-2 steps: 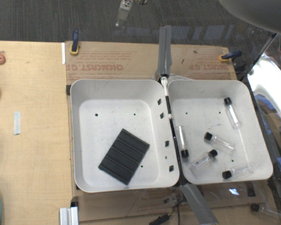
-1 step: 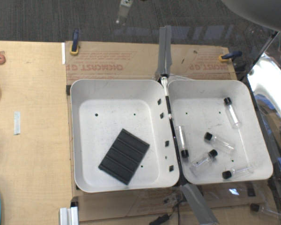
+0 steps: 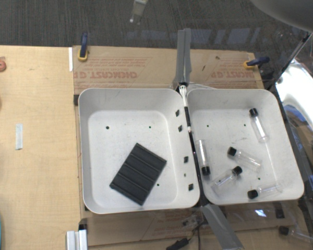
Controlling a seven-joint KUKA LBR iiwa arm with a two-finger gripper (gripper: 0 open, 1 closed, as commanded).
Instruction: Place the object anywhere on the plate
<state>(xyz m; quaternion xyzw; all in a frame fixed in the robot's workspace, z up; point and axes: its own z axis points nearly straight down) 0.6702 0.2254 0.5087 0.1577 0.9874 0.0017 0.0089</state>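
Jaws at top edge of view, beyond bench, small and blurred: wide or narrow, cannot tell. Black ridged plate (image 3: pixel 139 173) lies well below jaws, tilted, in left bin (image 3: pixel 94 103). Five capped vials (image 3: pixel 258 124) lie scattered in right bin (image 3: pixel 271 100), lower right of jaws, apart from plate.
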